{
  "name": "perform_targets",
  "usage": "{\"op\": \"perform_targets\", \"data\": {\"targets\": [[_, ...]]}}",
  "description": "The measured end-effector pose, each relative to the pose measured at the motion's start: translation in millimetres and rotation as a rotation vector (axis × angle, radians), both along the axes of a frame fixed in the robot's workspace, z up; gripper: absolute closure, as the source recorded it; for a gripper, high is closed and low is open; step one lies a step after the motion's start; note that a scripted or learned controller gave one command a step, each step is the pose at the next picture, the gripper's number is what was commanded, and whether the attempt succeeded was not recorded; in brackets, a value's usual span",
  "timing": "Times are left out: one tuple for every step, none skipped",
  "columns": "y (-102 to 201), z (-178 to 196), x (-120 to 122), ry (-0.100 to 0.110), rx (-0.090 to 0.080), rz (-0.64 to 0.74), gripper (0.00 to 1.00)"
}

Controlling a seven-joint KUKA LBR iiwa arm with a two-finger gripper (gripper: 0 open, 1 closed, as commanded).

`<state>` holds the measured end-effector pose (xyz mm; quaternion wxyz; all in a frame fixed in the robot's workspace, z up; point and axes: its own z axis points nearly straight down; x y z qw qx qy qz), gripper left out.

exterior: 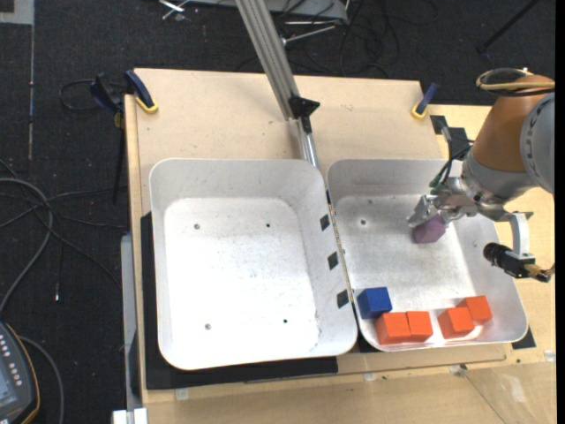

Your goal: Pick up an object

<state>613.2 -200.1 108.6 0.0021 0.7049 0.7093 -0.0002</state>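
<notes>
Whether the gripper [433, 212] has closed on anything I cannot tell; it sits low in the right bin [388, 177], right at a purple block [430, 229]. A tilted or off-centre close could squeeze the block out. The blue block [374, 301] and orange blocks [405, 326] lie nearer the bin's front edge, well apart.

One fixed camera looks down at a slant on the bench [265, 104], taking in both white bins [168, 237] from moderately far.
</notes>
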Motion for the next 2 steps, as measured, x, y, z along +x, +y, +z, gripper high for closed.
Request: {"op": "perform_targets", "data": {"targets": [[90,-3,-1,0.005,0.007,0.003,1.00],[184,91,2,-0.005,0.007,0.005,1.00]]}}
